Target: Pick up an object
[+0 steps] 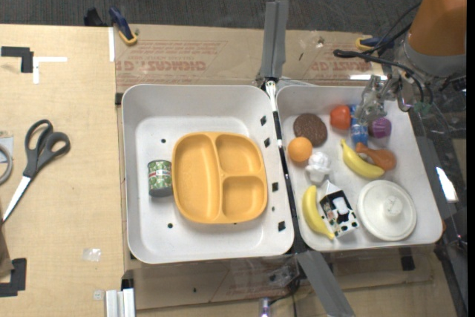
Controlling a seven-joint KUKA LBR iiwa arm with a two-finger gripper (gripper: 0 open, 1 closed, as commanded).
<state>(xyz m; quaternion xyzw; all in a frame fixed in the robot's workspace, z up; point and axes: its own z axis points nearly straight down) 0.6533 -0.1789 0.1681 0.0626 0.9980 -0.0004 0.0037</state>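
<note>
The gripper (pixel 373 102) hangs over the far right corner of the right bin (pixel 427 230), and whether its fingers are apart or together cannot be made out. Just below it lie a blue object (pixel 359 132), a red ball (pixel 340 116) and a purple object (pixel 381 128), though contact with any of them is unclear. Nearer lie a banana (pixel 361 162), an orange (pixel 300 150), a brown cookie (pixel 310 128), a white lidded bowl (pixel 386 209) and a second banana (pixel 315 213). The left bin (pixel 137 234) holds a yellow divided plate (pixel 220 177) and a small green can (pixel 159 178). Scissors (pixel 33 156) rest on the tabletop (pixel 59 234).
</note>
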